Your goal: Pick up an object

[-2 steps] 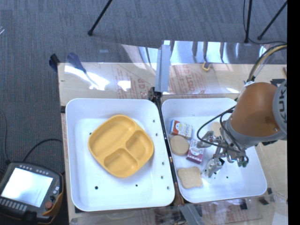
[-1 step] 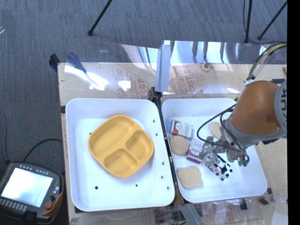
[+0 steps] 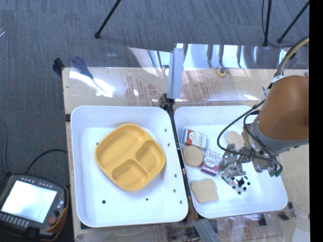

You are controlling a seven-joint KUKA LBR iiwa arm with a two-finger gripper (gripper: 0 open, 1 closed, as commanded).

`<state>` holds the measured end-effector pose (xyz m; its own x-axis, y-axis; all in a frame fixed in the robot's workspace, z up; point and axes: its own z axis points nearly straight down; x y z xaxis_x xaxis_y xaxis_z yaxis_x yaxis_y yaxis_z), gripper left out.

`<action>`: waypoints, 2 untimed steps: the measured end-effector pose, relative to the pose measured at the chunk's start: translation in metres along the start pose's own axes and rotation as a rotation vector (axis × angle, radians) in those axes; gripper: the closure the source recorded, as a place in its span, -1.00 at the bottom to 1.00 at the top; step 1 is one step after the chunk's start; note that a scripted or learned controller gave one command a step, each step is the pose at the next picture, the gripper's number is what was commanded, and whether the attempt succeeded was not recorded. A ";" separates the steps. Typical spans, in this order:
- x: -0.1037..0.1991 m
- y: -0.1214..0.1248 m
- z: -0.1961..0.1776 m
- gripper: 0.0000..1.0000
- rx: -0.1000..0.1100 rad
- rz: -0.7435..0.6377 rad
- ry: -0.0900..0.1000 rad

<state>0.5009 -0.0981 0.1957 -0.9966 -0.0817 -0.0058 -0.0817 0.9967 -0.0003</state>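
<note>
1. Objects for picking lie in the right bin (image 3: pixel 262 198): a red and white carton (image 3: pixel 195 137), a round cracker (image 3: pixel 193 156), a pink and white packet (image 3: pixel 212 162), a slice of toast (image 3: pixel 204 190), a pale round piece (image 3: pixel 234 138) and a small black and white spotted item (image 3: pixel 240 182).
2. Carton position: upper left part of the right bin, just above the round cracker.
3. Packet position: just right of the round cracker, near the bin's middle.
4. Toast position: lower left part of the right bin, apart from the other items.
5. Spotted item position: right of the toast, directly under the pincer (image 3: pixel 233 166).
6. Pincer position: low over the middle of the right bin, between the packet and the spotted item, at the end of the arm (image 3: pixel 282 110) that enters from the right side of the view.
7. Pincer state: cannot be told; the metal parts and cables overlap in the view, and no object is seen clamped in it.
8. Left bin (image 3: pixel 83 135): holds a yellow divided plate (image 3: pixel 130 156) with three compartments, lying flat and turned at an angle near the bin's middle.
9. Both bins sit side by side on the tabletop (image 3: pixel 126 87), their inner rims touching.
10. A control pendant (image 3: pixel 31 203) with a lit screen lies on the floor at the lower left, beside the tabletop.
</note>
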 end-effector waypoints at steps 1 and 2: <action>-0.027 0.032 -0.013 1.00 -0.003 -0.242 0.005; 0.002 0.020 -0.003 1.00 -0.008 -1.053 0.005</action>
<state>0.4970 -0.0782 0.1990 -0.4227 -0.9063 -0.0019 -0.9063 0.4227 0.0042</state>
